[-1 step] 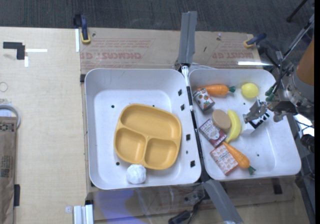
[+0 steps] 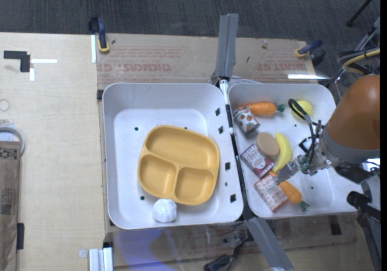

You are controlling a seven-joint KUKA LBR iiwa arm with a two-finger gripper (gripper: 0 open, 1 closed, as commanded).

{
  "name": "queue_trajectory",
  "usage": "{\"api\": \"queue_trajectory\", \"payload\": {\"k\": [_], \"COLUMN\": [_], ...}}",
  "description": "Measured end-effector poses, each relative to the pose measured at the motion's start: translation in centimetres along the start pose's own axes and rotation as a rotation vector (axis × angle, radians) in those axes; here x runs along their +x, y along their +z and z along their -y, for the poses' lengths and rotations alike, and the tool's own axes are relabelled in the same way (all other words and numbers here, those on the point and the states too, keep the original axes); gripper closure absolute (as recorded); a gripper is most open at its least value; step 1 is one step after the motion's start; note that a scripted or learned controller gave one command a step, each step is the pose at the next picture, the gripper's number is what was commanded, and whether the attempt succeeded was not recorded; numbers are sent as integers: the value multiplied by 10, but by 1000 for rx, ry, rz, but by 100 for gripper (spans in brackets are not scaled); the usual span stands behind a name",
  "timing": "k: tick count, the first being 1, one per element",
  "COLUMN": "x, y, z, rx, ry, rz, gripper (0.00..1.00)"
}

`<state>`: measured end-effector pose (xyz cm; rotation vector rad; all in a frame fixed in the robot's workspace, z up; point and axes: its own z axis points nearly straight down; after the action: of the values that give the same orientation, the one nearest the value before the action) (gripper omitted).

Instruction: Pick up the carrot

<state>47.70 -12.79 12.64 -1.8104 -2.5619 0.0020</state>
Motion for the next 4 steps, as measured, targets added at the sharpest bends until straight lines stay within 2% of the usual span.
{"api": "queue_trajectory", "payload": {"k": [1, 2, 3, 4], "x": [0, -2, 58, 47], "y": [31, -59, -64, -78], "z": [-4, -1, -22, -69], "rx": [-9, -4, -2, -3], "ry": [-313, -125, -178, -515], "rz": [6, 4, 3, 4], "gripper": [0, 0, 0, 0]}}
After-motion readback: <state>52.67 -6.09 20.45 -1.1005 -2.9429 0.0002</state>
